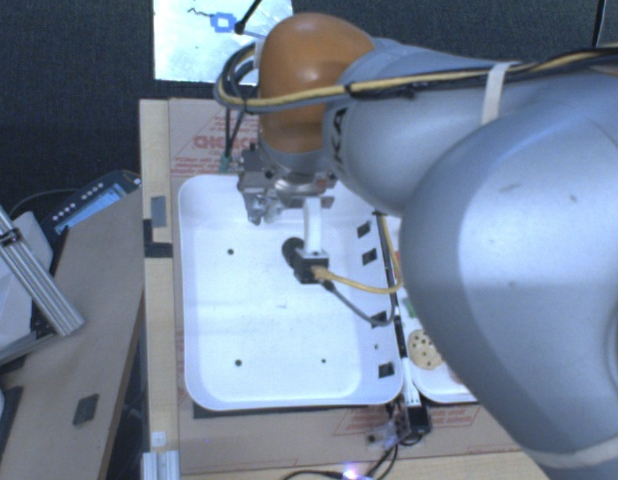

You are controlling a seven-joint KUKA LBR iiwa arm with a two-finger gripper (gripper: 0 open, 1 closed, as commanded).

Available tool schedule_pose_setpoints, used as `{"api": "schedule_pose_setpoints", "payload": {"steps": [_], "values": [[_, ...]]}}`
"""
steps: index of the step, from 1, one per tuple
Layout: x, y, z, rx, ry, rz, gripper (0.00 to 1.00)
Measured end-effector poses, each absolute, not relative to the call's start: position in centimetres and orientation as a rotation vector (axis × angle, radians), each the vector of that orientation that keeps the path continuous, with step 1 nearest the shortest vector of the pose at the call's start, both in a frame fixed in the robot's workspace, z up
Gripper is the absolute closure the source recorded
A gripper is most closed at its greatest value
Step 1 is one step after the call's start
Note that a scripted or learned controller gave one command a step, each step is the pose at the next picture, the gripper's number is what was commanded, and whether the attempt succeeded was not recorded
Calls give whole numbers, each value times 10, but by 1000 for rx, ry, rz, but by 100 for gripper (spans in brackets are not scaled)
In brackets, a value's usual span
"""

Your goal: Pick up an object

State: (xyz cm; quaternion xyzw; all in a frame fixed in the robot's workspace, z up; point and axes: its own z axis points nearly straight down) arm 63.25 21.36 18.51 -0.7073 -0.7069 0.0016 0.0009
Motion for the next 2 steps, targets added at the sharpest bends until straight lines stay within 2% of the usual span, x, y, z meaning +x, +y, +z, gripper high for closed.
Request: {"api": "schedule_pose_setpoints", "payload": {"steps": [1, 2], "values": [[670, 220, 198, -2218, -2228, -8, 100], [612, 186, 176, -2220, -2219, 8, 100]]}}
